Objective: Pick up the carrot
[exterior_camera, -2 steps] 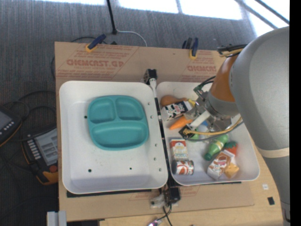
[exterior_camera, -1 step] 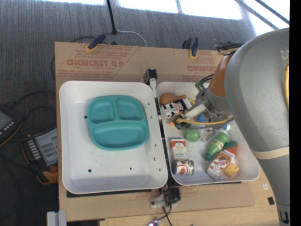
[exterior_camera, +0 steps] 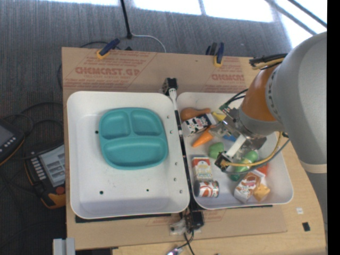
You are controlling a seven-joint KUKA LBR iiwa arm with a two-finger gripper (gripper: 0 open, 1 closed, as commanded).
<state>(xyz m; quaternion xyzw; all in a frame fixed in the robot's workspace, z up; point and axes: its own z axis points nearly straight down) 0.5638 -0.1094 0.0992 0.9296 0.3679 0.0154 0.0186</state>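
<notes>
A grey carpet lies under a brown board table (exterior_camera: 133, 70) with red lettering, held at its far edge by two clamps (exterior_camera: 109, 48). On the table two shallow white bins sit side by side, touching along their inner walls. The left bin (exterior_camera: 79, 195) holds a teal plate (exterior_camera: 133, 137) with three compartments, lying flat near the middle. The right bin (exterior_camera: 281, 193) is crowded. The carrot (exterior_camera: 202, 138), small and orange, lies in the far half, close to the bin's left wall, just in front of a black-and-white patterned carton (exterior_camera: 197, 124) and behind a green piece (exterior_camera: 215, 150). A brown rounded thing (exterior_camera: 192, 112) lies near the far left corner. Nearer the front are a red and white packet (exterior_camera: 202, 169), a small can (exterior_camera: 207, 188) on its side, and a red and white carton (exterior_camera: 248, 187) touching the front wall. The arm (exterior_camera: 303, 89) reaches in from the right, and its orange band (exterior_camera: 259, 97) hangs over the right bin. Its end points down among the things just right of the carrot, apart from it. Whether the jaws are open or closed cannot be told, and nothing is seen between them.
</notes>
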